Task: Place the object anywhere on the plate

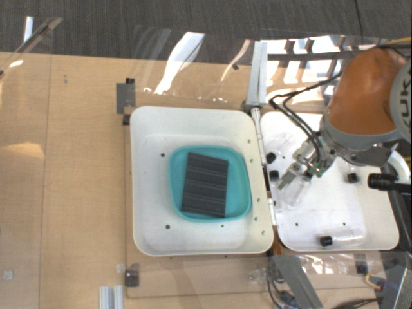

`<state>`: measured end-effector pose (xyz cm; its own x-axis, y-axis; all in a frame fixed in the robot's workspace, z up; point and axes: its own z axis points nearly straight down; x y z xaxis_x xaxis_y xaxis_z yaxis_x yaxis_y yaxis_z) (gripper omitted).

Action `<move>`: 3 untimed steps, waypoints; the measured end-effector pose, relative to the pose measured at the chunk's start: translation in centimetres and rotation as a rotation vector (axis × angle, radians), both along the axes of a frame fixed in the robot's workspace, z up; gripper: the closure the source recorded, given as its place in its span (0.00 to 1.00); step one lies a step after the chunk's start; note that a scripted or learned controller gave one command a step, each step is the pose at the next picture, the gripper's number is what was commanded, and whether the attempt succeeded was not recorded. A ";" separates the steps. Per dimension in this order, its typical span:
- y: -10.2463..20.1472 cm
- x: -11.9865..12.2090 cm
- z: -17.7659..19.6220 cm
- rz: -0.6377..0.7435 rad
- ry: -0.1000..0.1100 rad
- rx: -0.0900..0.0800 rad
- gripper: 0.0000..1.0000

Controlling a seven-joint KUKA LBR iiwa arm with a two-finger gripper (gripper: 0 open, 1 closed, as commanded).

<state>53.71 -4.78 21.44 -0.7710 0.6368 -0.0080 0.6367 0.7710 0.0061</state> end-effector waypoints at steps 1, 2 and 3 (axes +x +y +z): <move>6.3 -4.7 -3.0 -0.146 0.005 0.002 0.00; 2.0 -1.2 7.4 -0.133 -0.003 0.002 0.00; 9.6 -4.4 -3.0 -0.121 0.004 0.003 0.00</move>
